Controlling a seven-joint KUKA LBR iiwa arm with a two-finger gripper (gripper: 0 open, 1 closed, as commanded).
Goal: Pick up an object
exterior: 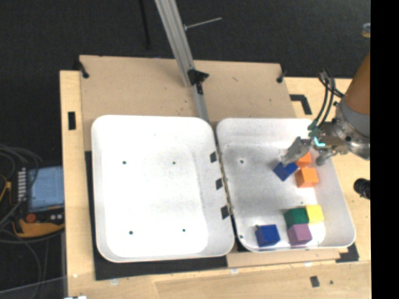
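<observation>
My gripper (308,154) hangs over the upper right part of the right bin (249,136), and its two fingers look spread apart, so it is open. A tilted blue block (285,170) lies just under the left fingertip (294,152). An orange block (307,177) sits below the gripper, and a second orange piece (304,161) shows between the fingers. I see nothing clamped between them. Along the bin's front edge are a blue cube (267,235), a purple cube (300,233), a green cube (297,217) and a yellow cube (314,213).
The left bin (153,185) lies beside the right one, with black clips (219,182) on the shared rim. A slanted metal pole (181,48) rises behind the bins. Cables and a blue box (47,189) lie off the bench at left.
</observation>
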